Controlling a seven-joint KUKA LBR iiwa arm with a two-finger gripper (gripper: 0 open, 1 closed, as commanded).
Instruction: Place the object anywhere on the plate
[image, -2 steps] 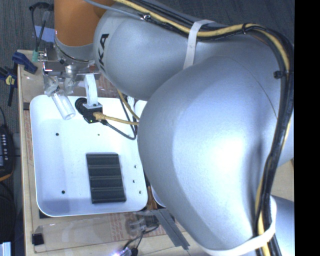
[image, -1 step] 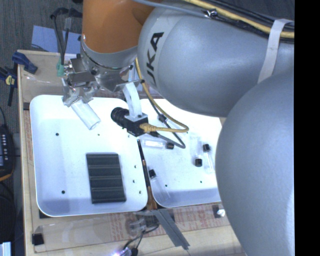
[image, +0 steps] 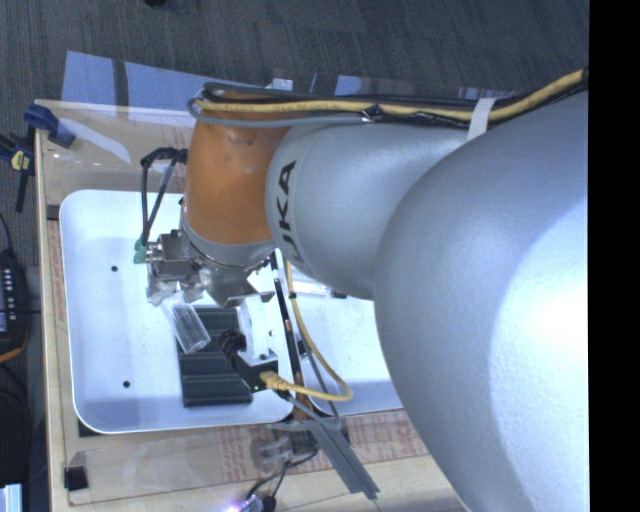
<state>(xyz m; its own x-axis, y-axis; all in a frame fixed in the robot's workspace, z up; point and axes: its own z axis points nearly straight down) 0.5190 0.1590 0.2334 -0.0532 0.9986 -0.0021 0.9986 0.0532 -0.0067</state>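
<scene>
My gripper (image: 190, 322) hangs low over the left white bin (image: 100, 300), below the orange band of the arm (image: 228, 180). A dark, ridged rectangular block (image: 214, 372) lies on the bin floor just toward the near edge from the gripper, touching or almost touching it. Whether the gripper has hold of the block I cannot tell. The big grey arm body (image: 460, 280) hides the right part of this bin and the whole right bin.
The left bin's floor is bare white at its left and far parts. A yellow cable (image: 310, 385) loops down beside the gripper. Blue clamps (image: 45, 125) sit at the bench's far left corner, and the wooden bench edge (image: 170, 455) runs along the near side.
</scene>
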